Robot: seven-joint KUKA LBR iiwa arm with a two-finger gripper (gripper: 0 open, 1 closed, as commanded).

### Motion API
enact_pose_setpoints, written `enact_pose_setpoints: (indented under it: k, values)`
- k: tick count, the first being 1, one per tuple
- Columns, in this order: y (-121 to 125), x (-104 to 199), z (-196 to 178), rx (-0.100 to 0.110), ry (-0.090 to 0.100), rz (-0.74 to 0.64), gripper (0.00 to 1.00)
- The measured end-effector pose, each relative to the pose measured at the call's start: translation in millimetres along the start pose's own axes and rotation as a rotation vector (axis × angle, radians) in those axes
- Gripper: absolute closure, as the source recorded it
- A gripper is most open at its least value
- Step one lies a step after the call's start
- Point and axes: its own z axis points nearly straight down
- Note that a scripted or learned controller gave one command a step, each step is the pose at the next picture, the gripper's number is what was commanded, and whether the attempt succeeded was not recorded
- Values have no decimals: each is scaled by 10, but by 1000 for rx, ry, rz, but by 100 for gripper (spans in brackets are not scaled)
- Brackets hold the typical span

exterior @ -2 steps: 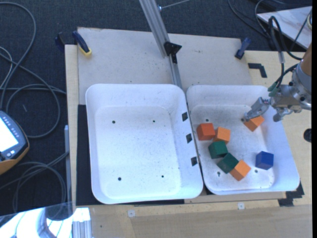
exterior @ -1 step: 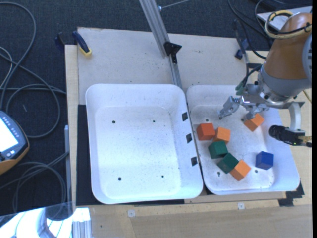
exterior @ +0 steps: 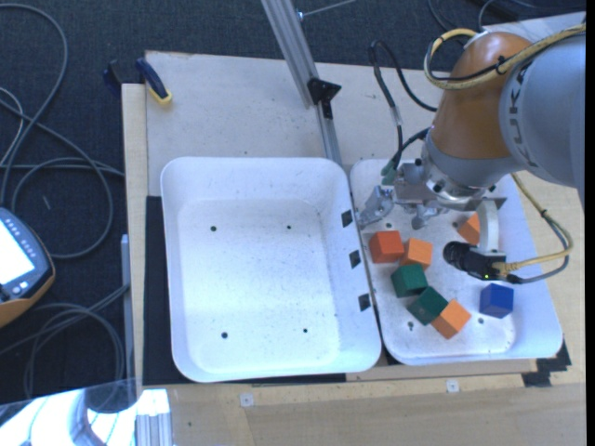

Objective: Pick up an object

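In the right bin [exterior: 521, 342] lie several small blocks: a red-orange one [exterior: 387, 245], an orange one [exterior: 419, 252], a green one [exterior: 408, 279], a dark green one [exterior: 429, 305], another orange one [exterior: 453, 319] and a blue one [exterior: 496, 300]. One more orange block [exterior: 471, 229] is half hidden under the arm. My gripper [exterior: 402, 208] hangs over the bin's far left part, just above the red-orange block. Its fingers [exterior: 376, 206] stand apart, open, with nothing between them.
The left bin [exterior: 177, 249] sits beside the right one, their rims meeting at the middle. A slanted metal rail [exterior: 293, 45] crosses the bench behind the bins. A black plug with a yellow cable [exterior: 474, 260] hangs off the wrist over the blocks.
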Motion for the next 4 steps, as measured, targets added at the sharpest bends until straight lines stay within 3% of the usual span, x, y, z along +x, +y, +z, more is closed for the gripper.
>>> enact_pose_setpoints:
  k: [1,4]
  values:
    - [860,168,-188,-10,-3,4,0]
    - [838,155,-180,-4,-5,6,0]
